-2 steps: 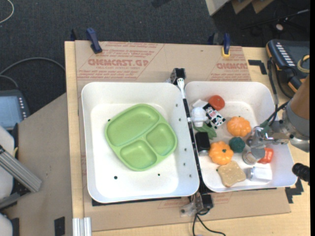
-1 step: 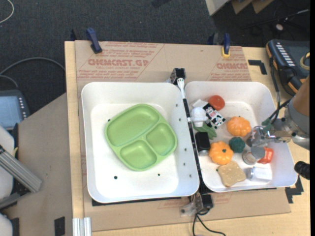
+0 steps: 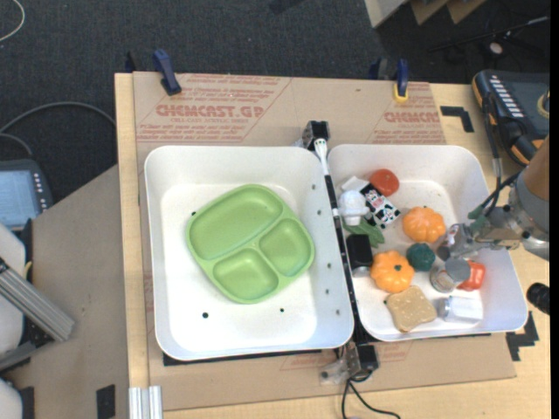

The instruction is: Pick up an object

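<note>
Toast (image 3: 410, 308) sits at right bin's (image 3: 472, 166) front edge, tan, square-ish, flat, w/ an orange gourd (image 3: 392, 271) just behind it. Claw (image 3: 456, 264) hangs over red/grey bits nearby; grip state can't tell.

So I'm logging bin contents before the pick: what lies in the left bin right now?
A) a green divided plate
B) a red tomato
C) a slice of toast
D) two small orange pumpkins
A: the green divided plate lies alone in the left bin, while the pumpkins, toast and the other small items sit in the right bin.
</note>
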